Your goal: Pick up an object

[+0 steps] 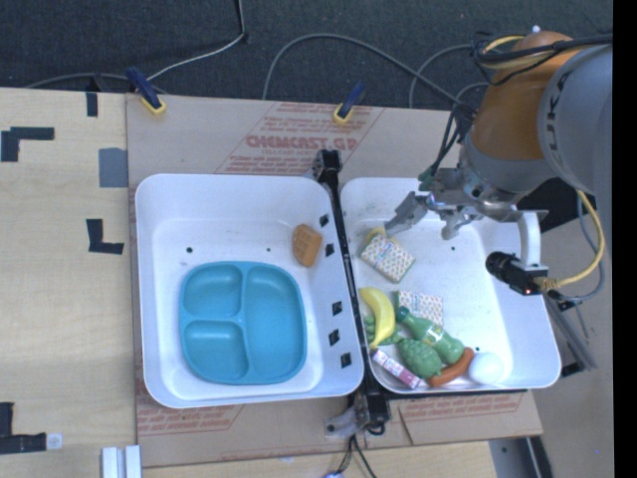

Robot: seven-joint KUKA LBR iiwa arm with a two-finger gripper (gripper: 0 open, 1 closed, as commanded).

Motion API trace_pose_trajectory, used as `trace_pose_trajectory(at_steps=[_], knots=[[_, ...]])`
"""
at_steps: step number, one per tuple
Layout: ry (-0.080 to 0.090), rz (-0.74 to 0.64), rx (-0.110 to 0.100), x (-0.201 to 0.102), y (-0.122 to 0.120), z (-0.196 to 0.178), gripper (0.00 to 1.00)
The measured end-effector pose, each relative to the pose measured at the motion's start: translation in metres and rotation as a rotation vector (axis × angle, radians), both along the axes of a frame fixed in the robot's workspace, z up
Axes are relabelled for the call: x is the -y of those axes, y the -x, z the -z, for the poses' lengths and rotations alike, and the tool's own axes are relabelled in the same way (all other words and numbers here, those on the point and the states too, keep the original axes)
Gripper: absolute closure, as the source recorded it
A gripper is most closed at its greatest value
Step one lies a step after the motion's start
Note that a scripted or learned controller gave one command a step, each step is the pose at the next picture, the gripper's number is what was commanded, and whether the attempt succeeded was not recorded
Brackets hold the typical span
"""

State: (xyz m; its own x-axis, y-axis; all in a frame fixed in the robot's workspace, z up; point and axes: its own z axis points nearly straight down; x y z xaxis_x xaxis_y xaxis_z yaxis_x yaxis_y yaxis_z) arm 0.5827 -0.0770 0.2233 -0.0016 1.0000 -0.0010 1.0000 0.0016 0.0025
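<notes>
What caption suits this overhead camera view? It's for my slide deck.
Open gripper hovers over the right bin of toy food; blue tray sits in the left bin.

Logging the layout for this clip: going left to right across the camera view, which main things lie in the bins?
Blue divided plate → tan bread-like piece → yellow banana → green toy pile → white ball. The tool hangs open above the right bin.
</notes>
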Motion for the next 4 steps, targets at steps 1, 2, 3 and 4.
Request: trace_pose_trajectory(at_steps=[1,2,3,4], knots=[[-0.001,0.001,-0.005,0.008,0.022,0.04,0.0],[0.004,0.001,0.014,0.02,0.054,0.133,0.0],[0.0,0.0,0.003,0.019,0.013,0.137,0.0],[0.002,0.0,0.004,0.017,0.032,0.137,0.0]])
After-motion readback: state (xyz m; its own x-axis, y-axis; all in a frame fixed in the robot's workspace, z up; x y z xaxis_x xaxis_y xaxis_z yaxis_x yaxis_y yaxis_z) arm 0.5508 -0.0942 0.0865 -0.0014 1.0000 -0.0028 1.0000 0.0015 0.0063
